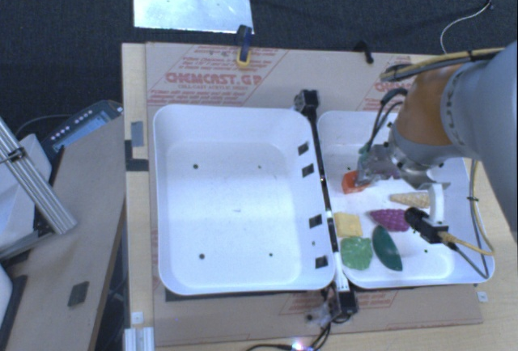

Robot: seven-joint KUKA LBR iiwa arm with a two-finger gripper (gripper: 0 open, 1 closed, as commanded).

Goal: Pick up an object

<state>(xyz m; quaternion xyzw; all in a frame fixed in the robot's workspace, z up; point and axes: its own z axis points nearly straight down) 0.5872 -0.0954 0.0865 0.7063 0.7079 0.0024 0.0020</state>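
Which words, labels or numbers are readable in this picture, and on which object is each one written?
"CHEMCAST GP" in red capital letters, on the brown paper sheet under the two white bins; the last letters are slightly unclear.
More faint red print on the same sheet, near the top right and along the bottom edge: too blurred to read.
Marks on the grey device at the left: too small to read.

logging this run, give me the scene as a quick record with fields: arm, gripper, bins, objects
arm: grey arm reaching in from the right over the right bin
gripper: gripper low at the orange-red object, hold not clear
left bin: left bin
right bin objects: yellow block, light green piece, dark green piece, purple piece, cream cone
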